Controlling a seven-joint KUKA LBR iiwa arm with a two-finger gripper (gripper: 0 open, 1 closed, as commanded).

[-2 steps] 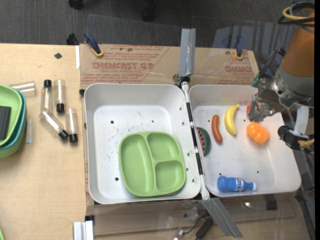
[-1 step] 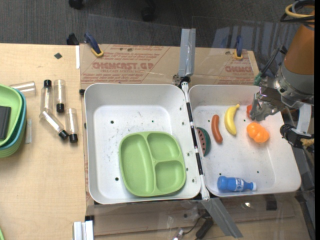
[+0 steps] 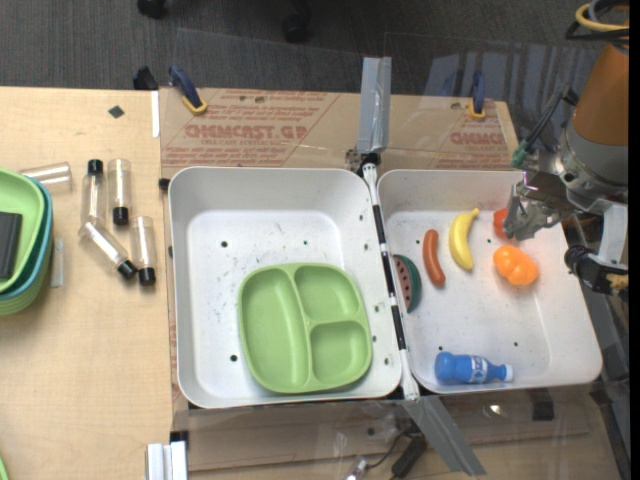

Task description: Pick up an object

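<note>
At the far left of the surface (image 3: pixel 80 368) lies a stack of green trays (image 3: pixel 20 258), and beside it several clear tubes with black caps (image 3: pixel 118 223) lie loose; they look put aside and are probably not part of the work.

Next is the left bin (image 3: pixel 200 218). It holds one thing, a light green plate with three compartments (image 3: pixel 305 328), which lies flat toward the near side.

The right bin (image 3: pixel 560 338) holds the small objects to choose from. On its left wall a toy watermelon slice (image 3: pixel 405 280) leans at the divider. Then comes a red sausage (image 3: pixel 433 257), then a yellow banana (image 3: pixel 461 238) just beside it. A blue bottle (image 3: pixel 470 369) lies on its side near the front edge. Further right is an orange fruit (image 3: pixel 515 265).

The tool (image 3: pixel 522 218) is low over the far right part of this bin, just above the orange fruit and near a small red thing (image 3: pixel 499 221) that it partly hides. I cannot tell if it is wide or narrow. I judge that it is placed there to try for one of these two objects, since they are the nearest.
</note>
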